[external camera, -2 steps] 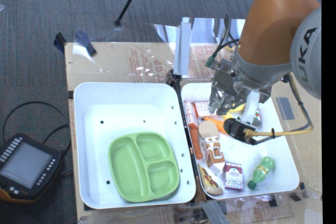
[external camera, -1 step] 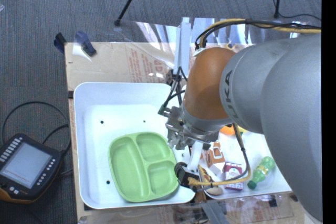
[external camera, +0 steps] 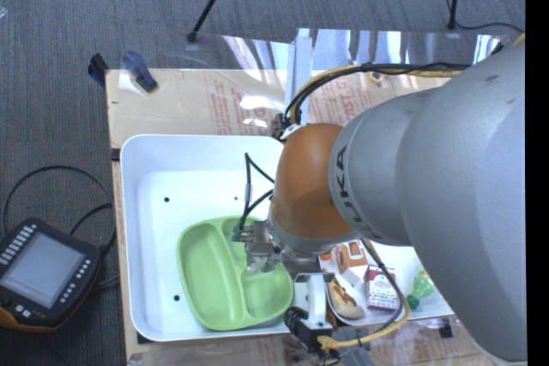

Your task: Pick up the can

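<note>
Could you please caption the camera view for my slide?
Grey arm reaches over the left white bin, its claw above a green divided tray.

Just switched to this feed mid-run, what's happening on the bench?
The grey arm has reached in over the bins, its tool low above a green divided tray in the left white bin. I can't see a can from here, and nothing visibly sits in the tool. A few small packaged items lie to the right, partly hidden under the arm.

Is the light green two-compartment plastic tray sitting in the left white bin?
Yes, the light green two-compartment plastic tray lies on the floor of the left white bin, near its front edge.
</note>
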Tool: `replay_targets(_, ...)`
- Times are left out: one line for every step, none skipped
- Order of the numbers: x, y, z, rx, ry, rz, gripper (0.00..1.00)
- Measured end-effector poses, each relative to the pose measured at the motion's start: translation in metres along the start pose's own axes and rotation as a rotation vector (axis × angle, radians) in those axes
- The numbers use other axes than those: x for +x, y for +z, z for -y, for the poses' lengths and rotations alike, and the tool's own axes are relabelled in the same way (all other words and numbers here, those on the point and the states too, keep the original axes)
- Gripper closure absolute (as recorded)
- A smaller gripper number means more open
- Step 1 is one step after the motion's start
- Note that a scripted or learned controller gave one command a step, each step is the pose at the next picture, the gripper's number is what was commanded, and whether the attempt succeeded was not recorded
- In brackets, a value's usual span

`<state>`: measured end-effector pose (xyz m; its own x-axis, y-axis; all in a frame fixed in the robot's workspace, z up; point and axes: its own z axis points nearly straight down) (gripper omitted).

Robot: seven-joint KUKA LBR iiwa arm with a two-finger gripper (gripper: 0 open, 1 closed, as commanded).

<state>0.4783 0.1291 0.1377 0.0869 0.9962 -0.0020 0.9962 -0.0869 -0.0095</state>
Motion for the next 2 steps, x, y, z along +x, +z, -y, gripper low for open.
replay_targets(-0.016,-0.004,0.002,-0.002,-0.230,0.000,1.00)
replay_targets(0.051,-0.002,0.009,-0.002,-0.103,0.001,1.00)
